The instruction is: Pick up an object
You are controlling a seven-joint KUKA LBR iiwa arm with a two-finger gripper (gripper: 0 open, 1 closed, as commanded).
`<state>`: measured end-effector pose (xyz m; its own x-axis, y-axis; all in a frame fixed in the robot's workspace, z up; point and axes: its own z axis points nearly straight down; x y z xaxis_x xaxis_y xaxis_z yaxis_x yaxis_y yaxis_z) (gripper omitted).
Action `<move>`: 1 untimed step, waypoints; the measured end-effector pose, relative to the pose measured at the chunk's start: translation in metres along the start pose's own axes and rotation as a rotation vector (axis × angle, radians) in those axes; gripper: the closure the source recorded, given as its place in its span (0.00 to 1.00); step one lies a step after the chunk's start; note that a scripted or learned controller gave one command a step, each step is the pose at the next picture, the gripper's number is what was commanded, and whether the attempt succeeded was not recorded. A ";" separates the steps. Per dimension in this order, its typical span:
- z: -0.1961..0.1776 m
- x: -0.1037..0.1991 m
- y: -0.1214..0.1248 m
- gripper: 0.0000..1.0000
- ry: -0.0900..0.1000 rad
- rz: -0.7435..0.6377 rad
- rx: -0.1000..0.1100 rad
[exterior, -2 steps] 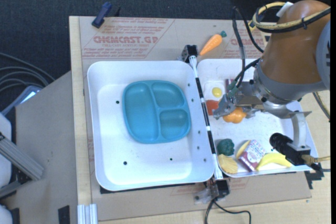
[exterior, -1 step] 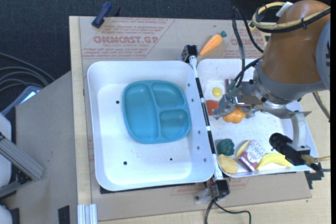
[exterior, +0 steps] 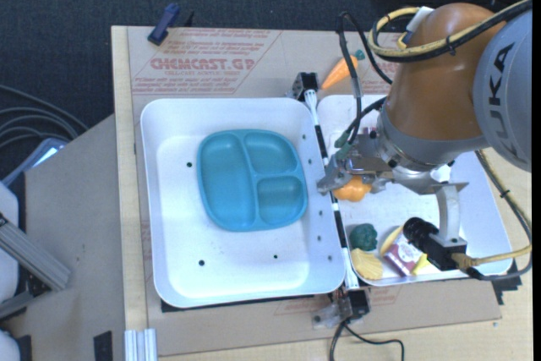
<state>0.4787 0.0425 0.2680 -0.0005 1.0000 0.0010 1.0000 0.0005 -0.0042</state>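
My gripper (exterior: 341,178) is low over the left edge of the right bin (exterior: 486,182), close to the wall it shares with the left bin. A small orange object (exterior: 353,191) lies directly under and against the gripper, partly hidden by it. I cannot see whether it sits between the gripper's two sides. Nearer the front of the right bin lie a dark green lump (exterior: 363,234), a yellow banana-like piece (exterior: 367,266), a pale yellow wedge (exterior: 390,241) and a small purple and red box (exterior: 407,259).
The left bin (exterior: 169,249) holds a blue divided plate (exterior: 251,179). An orange carrot-like piece (exterior: 338,72) lies at the far edge of the right bin. A blue clip (exterior: 163,24) rests on the board's far left corner. The arm's bulk covers most of the right bin.
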 end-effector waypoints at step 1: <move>-0.003 -0.002 0.000 1.00 -0.001 0.000 -0.003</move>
<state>0.4791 0.0407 0.2709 -0.0008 1.0000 0.0002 1.0000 0.0008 -0.0010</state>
